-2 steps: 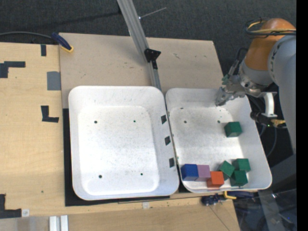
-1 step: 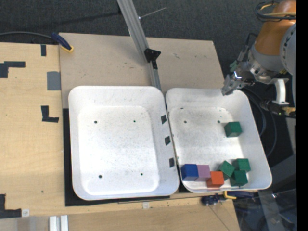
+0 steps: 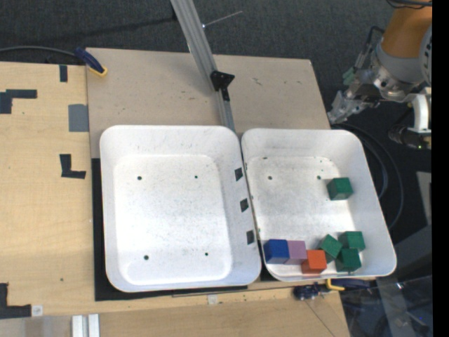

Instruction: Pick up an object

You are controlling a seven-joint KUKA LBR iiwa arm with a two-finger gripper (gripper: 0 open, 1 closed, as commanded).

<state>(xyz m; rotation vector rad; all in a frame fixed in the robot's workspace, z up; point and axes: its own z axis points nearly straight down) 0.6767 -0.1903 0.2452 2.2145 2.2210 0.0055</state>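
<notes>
- Gripper [image 3: 342,109] hangs past the top right corner of the right bin [image 3: 295,140], off to the side, w/ nothing in it.
- Can't tell if it's open or shut; too small and blurry.
- Blocks sit in the right bin. One green block [image 3: 339,188] is alone near the right wall.
- The rest are bunched at the bottom: blue block [image 3: 276,250], purple block [image 3: 297,250], orange block [image 3: 316,260], plus 3 more green ones.
- Left bin [image 3: 172,139] has no blocks.
- Step, I think: start of the try, nothing picked yet.
- Next: move over the bin and go down on one block. The lone green one looks easiest, w/ room around it.
</notes>
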